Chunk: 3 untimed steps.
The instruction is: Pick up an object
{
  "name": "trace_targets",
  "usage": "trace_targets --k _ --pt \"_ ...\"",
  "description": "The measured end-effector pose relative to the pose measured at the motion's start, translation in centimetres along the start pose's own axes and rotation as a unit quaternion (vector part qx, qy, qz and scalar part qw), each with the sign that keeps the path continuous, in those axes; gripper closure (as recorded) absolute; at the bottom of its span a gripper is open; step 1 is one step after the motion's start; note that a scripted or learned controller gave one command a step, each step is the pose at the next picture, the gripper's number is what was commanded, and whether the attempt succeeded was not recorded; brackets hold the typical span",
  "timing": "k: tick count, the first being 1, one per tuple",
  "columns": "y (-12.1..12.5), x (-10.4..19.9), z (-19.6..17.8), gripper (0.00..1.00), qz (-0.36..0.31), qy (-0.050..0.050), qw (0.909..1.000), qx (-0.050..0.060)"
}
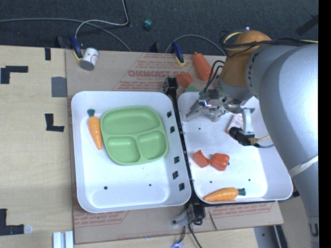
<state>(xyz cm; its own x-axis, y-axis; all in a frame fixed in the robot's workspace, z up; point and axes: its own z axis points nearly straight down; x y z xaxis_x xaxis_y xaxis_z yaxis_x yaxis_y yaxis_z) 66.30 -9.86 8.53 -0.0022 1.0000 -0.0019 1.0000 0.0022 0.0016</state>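
Note:
My gripper (207, 109) hangs over the far left part of the right bin (258, 174), under the orange band of the arm (243, 61). Nothing can be seen held in it. In the right bin, a red pepper piece (220, 161) and a smaller orange-red chunk (201, 158) lie side by side at the middle. An orange carrot (223, 194) rests along that bin's near edge. The left bin (119, 192) holds a green divided plate (135, 134) and a second carrot (94, 130) just to its left.
Behind the bins on the cardboard lie an orange carrot-like piece (201, 65), a red piece (183, 79) and a small white can (89, 58). Cables and blue clips (76, 48) run along the back. The arm's grey body covers the right bin's right side.

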Motion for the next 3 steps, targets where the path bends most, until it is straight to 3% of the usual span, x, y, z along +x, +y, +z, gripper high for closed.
trace_targets --k 2,3 --pt "0.5 0.4 0.0 0.0 0.001 0.0 1.0 0.0" --pt "0.6 -3.5 -0.1 0.0 0.001 -0.001 1.0 0.0"
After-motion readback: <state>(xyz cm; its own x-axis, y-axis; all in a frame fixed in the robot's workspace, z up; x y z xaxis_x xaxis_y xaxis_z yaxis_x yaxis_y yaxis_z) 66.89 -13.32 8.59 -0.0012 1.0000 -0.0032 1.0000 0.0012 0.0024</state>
